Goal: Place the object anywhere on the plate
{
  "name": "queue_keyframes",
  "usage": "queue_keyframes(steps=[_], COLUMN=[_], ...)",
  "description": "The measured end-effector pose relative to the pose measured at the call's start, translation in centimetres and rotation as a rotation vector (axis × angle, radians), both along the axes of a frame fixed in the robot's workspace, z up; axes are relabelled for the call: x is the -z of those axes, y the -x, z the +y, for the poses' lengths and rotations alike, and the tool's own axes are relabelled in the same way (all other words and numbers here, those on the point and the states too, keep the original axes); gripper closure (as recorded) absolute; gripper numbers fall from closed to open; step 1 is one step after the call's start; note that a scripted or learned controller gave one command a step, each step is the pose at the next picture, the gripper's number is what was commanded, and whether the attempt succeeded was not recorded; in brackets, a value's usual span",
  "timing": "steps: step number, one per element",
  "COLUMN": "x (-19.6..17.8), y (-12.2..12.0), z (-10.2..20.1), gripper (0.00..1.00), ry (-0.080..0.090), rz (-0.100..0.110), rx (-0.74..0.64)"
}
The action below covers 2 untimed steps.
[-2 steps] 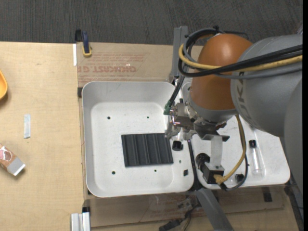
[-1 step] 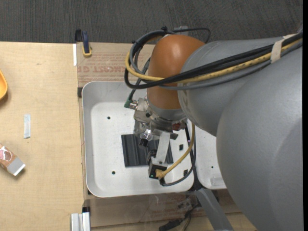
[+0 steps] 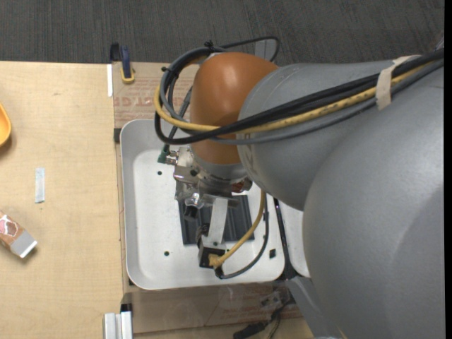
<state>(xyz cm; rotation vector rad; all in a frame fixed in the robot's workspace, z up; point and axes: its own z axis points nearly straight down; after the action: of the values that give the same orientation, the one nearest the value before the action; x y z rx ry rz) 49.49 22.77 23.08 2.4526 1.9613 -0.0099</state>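
The grey arm with its orange band [image 3: 226, 104] reaches in from the right and covers most of the view. Below the band my gripper [image 3: 206, 221] points down into the left white bin [image 3: 141, 210], over its middle. The gripper's dark body and a yellow cable [image 3: 240, 242] hide the bin floor beneath it. The part of the bin floor that shows, left of the gripper, is bare white with a few small dark specks.
An orange rim [image 3: 3, 127] pokes in at the far left of the wooden bench. A small brown and grey item [image 3: 15, 236] and a short grey strip [image 3: 39, 186] lie on the wood. A blue clamp [image 3: 126, 62] sits at the bin's far corner.
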Motion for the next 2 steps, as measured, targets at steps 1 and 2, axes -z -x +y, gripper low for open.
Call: queue_keyframes(steps=[1,2], x=[0.0,-6.3], y=[0.0,0.9], z=[0.0,-7.4], gripper=[0.00,0.00], ry=[0.000,0.000], rz=[0.000,-0.002], rx=[0.000,0.275])
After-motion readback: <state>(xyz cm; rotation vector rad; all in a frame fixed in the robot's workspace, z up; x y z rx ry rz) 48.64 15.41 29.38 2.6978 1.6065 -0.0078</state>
